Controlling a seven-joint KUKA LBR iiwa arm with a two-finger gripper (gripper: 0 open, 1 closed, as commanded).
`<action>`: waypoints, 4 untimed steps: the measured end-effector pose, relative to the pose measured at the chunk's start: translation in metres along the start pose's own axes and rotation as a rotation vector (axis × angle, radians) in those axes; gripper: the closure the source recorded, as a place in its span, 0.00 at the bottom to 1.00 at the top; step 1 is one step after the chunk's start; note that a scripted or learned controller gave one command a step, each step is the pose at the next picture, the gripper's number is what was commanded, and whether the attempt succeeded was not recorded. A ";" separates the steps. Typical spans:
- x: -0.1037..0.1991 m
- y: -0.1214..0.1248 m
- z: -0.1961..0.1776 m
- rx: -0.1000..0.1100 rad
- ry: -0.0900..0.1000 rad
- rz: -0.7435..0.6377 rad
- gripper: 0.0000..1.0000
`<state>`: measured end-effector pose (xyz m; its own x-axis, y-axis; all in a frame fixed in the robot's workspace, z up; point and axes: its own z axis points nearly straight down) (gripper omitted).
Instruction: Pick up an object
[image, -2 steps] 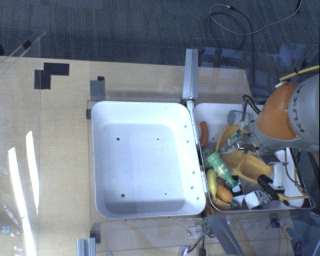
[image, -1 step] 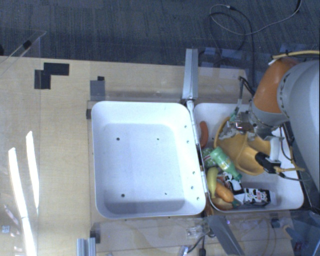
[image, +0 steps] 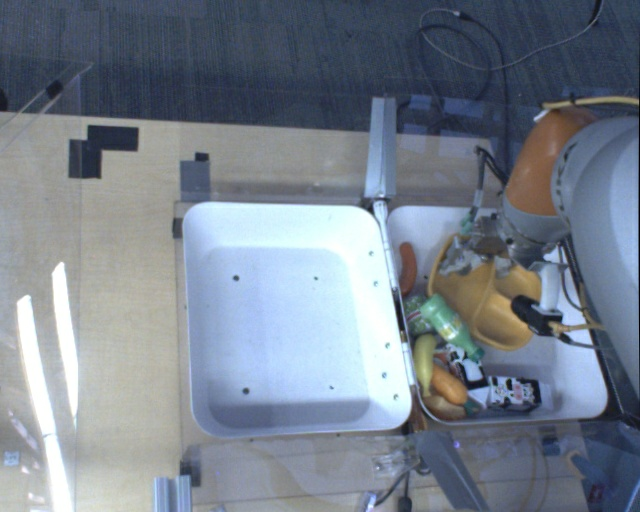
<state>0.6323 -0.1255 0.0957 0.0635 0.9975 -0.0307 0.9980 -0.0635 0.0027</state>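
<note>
Far L: pale wood-look bench top (image: 100, 330) w/ a clear sheet over it, bright glare streaks (image: 40, 380) low on the L side. Black L-shaped marker (image: 98, 148) near the bench's back edge. Beyond the bench, dark blue-grey carpet (image: 220, 50); a thin black cable (image: 480, 40) loops across it toward the R.

Centre: L bin (image: 280, 225), white, shallow, rounded corners, a few small dark dots on its floor. Metal bracket (image: 195, 178) at its back-L corner; grey metal rail (image: 381, 150) runs back btwn the two bins.

R bin (image: 585, 390): crowded w/ objs. Reddish sausage-like piece (image: 407, 265) near the dividing wall. Big yellow bowl-like item (image: 490, 305) mid-bin, tilted. Green crumpled obj (image: 440, 318) just beside it, L. Below: banana (image: 425, 360), orange carrot-like piece (image: 449, 385), black-and-white carton (image: 515, 393) lying flat along the front wall.

Gripper (image: 470, 250) over the back of the R bin, down at the upper rim of the yellow item; fingers apart vs. together — can't tell, metal parts blur together. Nothing clearly btwn them.

Far R: grey arm (image: 605, 190) w/ orange band (image: 545, 160) above the wrist.
</note>
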 end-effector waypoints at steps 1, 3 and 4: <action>0.002 0.003 -0.011 -0.008 -0.001 -0.009 1.00; 0.050 0.013 -0.098 -0.004 0.030 0.048 0.00; 0.008 -0.043 -0.052 -0.003 0.030 -0.109 0.00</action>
<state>0.5897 -0.1128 0.1476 -0.0453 0.9990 -0.0012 0.9990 0.0453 0.0040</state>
